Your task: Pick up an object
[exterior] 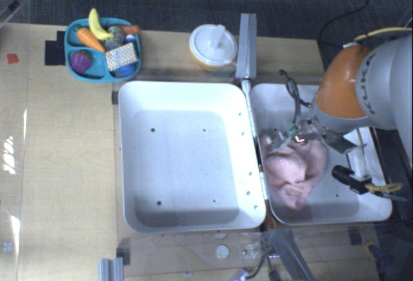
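The grey arm [381,79] reached in from the right and bent down into the right bin [335,208], its orange band [342,83] just above and right of the claw [290,135]. The claw touched the top of a pink soft object [290,173], which lay directly below it. Whether the claw was spread or pressed together, I could not tell.

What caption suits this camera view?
KUKA arm's gripper reaches into the right bin above a pink soft object.
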Robot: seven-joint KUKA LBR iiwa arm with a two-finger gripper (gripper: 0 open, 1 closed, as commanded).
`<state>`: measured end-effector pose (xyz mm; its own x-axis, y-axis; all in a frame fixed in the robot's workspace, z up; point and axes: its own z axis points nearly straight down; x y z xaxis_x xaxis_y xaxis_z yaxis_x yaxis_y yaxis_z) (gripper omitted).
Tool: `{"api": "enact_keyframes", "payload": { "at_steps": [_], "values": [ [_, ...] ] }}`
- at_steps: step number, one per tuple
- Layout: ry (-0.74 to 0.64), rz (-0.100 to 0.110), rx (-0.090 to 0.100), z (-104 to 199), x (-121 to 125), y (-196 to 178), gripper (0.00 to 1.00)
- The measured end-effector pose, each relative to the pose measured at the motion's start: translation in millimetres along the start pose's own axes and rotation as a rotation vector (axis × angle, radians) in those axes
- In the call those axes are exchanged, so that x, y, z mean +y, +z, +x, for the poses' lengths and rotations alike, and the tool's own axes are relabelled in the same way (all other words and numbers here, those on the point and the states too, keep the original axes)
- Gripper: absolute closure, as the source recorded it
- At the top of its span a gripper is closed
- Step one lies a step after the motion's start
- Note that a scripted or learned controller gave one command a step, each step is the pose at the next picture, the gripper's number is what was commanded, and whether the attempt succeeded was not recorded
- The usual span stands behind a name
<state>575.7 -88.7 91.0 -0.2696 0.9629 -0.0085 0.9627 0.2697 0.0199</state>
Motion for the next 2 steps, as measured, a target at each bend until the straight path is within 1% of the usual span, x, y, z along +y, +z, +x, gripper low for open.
{"api": "enact_keyframes", "payload": {
  "at_steps": [1,2],
  "values": [
    [-0.003,-0.008,-0.002,-0.1,4.0,-11.7,1.00],
    [-0.243,0.010,0.005,1.7,41.7,-93.1,1.00]
  ]
}}
